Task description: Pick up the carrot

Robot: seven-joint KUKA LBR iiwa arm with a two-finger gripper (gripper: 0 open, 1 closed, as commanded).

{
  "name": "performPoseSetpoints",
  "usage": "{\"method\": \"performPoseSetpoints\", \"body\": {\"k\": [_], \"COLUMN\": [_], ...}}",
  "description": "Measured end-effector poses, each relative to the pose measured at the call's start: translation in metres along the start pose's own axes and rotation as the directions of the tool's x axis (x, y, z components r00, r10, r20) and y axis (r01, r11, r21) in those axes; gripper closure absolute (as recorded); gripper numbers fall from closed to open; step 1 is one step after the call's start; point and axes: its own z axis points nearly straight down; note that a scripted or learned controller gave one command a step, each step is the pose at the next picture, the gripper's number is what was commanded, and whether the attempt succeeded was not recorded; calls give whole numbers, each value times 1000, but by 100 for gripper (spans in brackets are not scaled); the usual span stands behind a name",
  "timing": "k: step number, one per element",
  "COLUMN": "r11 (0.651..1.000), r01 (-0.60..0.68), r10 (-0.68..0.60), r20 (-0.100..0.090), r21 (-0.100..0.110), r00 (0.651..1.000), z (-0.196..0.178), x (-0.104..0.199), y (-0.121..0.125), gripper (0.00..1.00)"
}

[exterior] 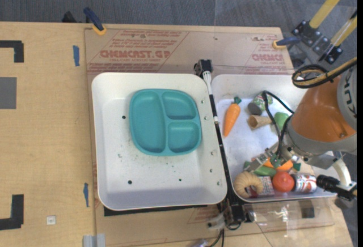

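Right bin [241,84]: carrot [231,117] near its left wall, hand [278,161] over clutter, grip indiscernible.

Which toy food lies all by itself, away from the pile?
The carrot, orange with a green top, beside the right bin's left wall. The other toys crowd near the hand.

Left bin [108,144], middle of frame: teal plate [165,121] with three compartments lying flat in upper half, dark specks on bin floor below it.
Right bin [241,86], right of frame: toy clutter in lower right corner. Red tomato [283,182] touching white-and-red can [305,184] at bottom edge; tan ball [248,183] just left of them.
Cork-like piece [260,122] and grey lump [256,106] in upper part.
Blue clamp [94,20], upper left of frame, on board edge.
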Motion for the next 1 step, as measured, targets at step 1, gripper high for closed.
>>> {"method": "performPoseSetpoints", "body": {"k": [1], "r11": [1000], "r01": [5], "r10": [-5], "r20": [15], "r21": [-18], "r00": [1000], "z": [-16], "x": [-4], "y": [7], "gripper": [100]}}
